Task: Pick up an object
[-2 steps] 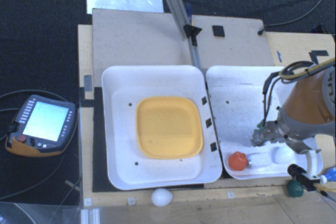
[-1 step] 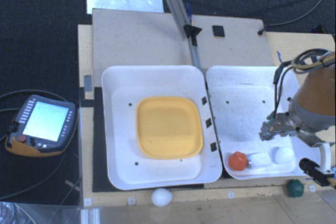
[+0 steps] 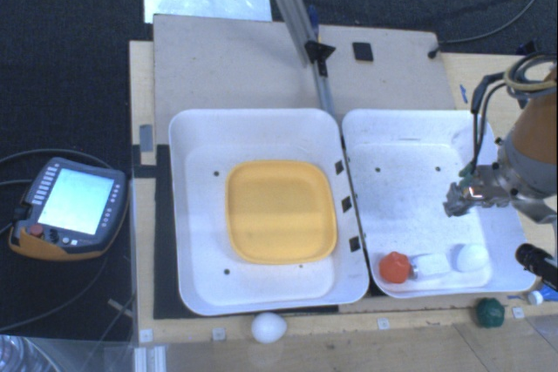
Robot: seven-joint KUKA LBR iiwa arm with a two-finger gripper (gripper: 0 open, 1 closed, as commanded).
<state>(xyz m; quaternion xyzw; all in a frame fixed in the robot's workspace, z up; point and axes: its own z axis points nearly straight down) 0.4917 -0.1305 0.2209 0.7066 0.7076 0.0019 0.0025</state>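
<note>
I see the gripper (image 3: 459, 198) low over the right bin (image 3: 410, 154), near its right wall, the arm (image 3: 532, 144) bent in from the right; I cannot tell its state. Below it along the bin's near edge lie an orange ball (image 3: 395, 267), a clear white piece (image 3: 431, 265) and a white ball (image 3: 472, 257). A yellow plate (image 3: 281, 211) sits in the left bin (image 3: 196, 213).

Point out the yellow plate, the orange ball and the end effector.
yellow plate (image 3: 282, 212): camera view, centre of its face.
orange ball (image 3: 395, 267): camera view, its top.
end effector (image 3: 459, 203): camera view, between its fingertips.
</note>
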